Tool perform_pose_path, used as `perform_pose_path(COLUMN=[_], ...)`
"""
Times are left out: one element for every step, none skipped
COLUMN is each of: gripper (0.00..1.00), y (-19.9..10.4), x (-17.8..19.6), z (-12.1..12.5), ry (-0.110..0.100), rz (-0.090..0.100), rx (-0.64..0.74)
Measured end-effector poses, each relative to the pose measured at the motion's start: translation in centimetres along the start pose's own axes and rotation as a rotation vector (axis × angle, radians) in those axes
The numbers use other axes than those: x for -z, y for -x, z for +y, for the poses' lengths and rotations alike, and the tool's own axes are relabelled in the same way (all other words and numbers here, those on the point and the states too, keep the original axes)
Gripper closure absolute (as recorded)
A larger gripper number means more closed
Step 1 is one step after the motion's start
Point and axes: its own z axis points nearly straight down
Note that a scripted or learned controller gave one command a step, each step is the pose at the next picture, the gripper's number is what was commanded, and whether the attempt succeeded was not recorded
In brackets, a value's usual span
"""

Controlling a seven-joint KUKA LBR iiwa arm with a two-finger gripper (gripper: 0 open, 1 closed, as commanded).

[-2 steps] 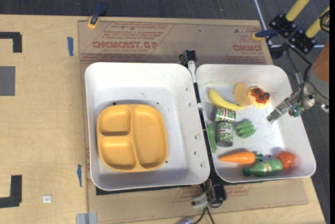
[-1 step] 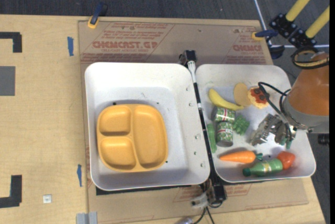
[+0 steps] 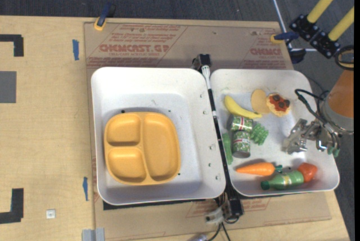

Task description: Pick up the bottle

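The bottle [image 3: 283,180] is green with a yellow label and lies on its side at the front edge of the right bin [image 3: 323,184]. Its end touches a red-orange piece [image 3: 308,171]. My gripper [image 3: 298,138] hangs over the right part of the same bin, behind the bottle and clearly apart from it. Nothing shows in the gripper. The arm's orange band [image 3: 343,100] is at the far right.
In the right bin lie a carrot [image 3: 256,168] just left of the bottle, a green can [image 3: 242,134], a green leafy toy [image 3: 259,134], a banana [image 3: 241,107] and a pizza slice [image 3: 279,103]. The left bin [image 3: 112,85] holds a yellow divided tray [image 3: 143,147].
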Motion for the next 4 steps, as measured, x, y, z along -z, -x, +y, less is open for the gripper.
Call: perform_pose_path(gripper=[1.00, 1.00, 1.00, 1.00], y=[-3.8, 0.6, -2.2, 3.5], x=[0.0, 0.0, 0.0, 0.0], z=[-1.3, 0.2, 4.4, 1.1], ry=[0.000, 0.002, 0.002, 0.001], rz=[0.000, 0.003, 0.001, 0.001], rx=[0.401, 0.815, 0.924, 1.084])
